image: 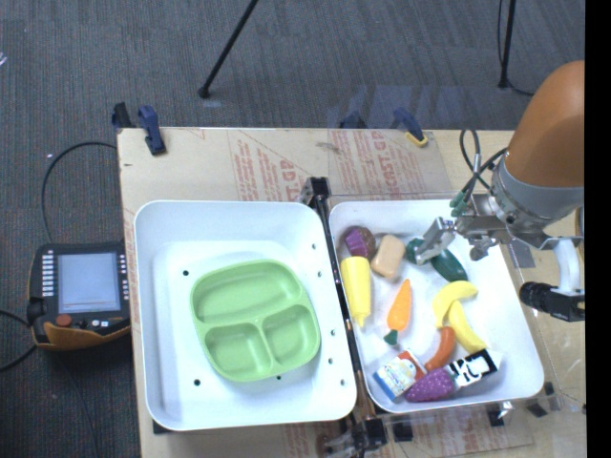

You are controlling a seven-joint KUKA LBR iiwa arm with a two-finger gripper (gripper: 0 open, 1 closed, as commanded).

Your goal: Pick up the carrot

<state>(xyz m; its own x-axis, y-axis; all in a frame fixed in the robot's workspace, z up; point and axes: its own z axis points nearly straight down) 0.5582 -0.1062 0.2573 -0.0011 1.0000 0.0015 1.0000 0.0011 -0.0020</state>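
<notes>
carrot (400,305): smooth matt orange plastic | tray (254,320): glossy pale-green plastic | 2 bins (153,256): smooth white plastic | bench (248,165): matt printed cardboard | floor (95,55): rough grey carpet

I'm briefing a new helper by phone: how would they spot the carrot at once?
Look in the right bin, the one crowded with toy food. Near its middle lies the carrot, between the yellow corn and the banana. It alone is an orange cone with a green stem.

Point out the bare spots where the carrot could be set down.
Roomiest: the green divided plate in the left bin. The white floor around it is bare too. The right bin is crowded around the carrot, corn and banana.
</notes>
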